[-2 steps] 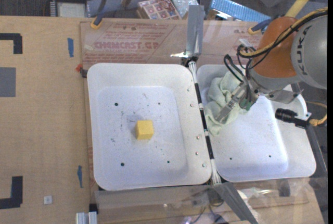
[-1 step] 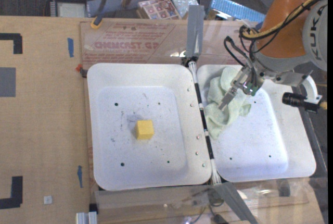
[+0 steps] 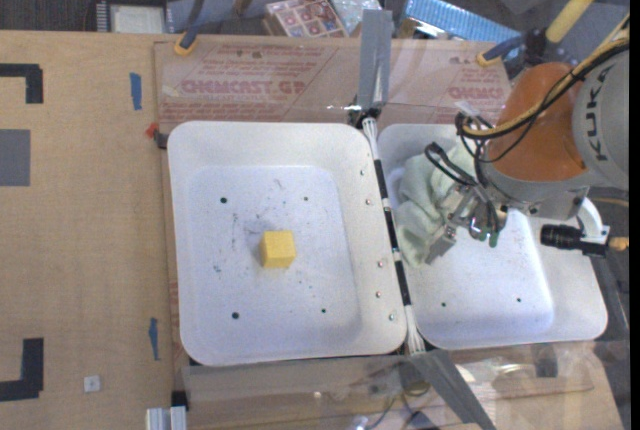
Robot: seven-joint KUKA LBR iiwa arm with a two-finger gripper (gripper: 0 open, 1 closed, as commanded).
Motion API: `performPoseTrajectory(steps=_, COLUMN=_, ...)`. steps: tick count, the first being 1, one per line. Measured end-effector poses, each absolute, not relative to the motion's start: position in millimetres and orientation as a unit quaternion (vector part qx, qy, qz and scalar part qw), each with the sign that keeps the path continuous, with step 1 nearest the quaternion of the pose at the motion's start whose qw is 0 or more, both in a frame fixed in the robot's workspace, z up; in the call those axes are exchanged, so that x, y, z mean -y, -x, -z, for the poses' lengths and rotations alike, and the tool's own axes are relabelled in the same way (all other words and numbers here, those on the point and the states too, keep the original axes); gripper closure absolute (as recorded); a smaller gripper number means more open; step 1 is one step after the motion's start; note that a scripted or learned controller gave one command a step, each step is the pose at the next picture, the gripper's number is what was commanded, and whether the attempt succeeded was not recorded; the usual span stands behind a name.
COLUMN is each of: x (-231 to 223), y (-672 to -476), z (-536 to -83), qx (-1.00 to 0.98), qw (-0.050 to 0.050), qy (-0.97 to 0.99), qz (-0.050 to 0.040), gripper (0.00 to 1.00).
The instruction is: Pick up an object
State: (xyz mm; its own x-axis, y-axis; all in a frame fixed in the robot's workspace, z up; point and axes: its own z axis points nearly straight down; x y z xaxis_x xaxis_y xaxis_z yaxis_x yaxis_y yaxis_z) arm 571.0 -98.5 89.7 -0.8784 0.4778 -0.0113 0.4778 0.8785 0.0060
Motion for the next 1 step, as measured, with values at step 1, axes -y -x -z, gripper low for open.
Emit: performPoseTrajectory(steps=1, x=120.8, y=-596.1, z=-89.6, qx=-0.976, qw=0.007, qy=-0.219, qz=-0.0009, gripper=0.00)
